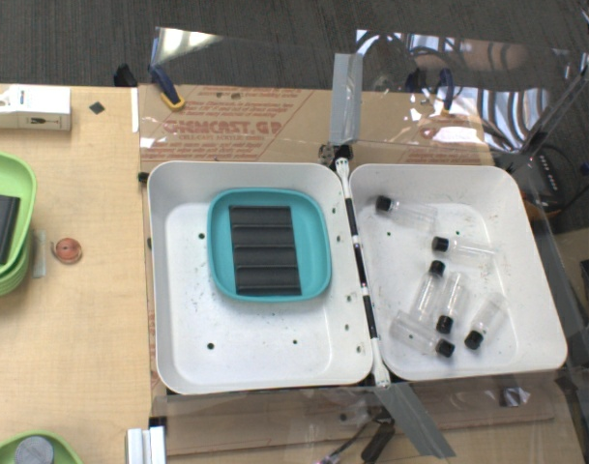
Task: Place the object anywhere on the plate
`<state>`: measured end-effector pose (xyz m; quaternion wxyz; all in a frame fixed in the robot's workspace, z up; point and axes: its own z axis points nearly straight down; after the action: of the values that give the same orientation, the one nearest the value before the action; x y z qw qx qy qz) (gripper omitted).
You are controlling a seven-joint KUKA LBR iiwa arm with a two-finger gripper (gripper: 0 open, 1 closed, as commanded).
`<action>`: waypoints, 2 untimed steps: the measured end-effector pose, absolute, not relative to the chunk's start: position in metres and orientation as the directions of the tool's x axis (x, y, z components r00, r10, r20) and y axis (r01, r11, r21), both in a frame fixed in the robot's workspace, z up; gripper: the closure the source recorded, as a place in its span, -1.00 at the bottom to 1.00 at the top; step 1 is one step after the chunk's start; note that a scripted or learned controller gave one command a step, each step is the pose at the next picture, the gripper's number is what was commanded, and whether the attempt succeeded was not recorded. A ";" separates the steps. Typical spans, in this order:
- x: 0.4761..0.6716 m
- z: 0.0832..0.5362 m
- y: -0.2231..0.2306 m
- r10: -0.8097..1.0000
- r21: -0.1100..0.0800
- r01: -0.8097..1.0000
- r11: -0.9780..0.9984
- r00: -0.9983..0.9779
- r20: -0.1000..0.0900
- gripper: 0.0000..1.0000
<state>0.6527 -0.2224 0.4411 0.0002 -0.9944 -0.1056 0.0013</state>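
A teal plate (221, 259) with a dark ribbed insert lies in the left white bin (178, 336). In the right white bin (526, 259) lie several clear plastic vials with black caps. One vial (403, 210) rests near the bin's back left, another vial (460, 247) lies mid-bin, and the others cluster toward the front around a vial (450, 303).
A green tray (14, 191) holding a dark block sits at the far left of the wooden bench. A small orange disc (68, 249) lies beside it. Cardboard and clear plastic sheeting stand behind the bins, with cables at the back right.
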 end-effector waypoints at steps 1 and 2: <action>0.654 0.442 -0.222 0.202 0.000 0.202 -0.979 0.979 0.000 -1.00; 0.652 0.439 -0.223 0.199 -0.003 0.199 -0.980 0.980 -0.005 -1.00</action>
<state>0.6517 -0.2227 0.4394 0.0012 -0.9950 -0.1001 0.0025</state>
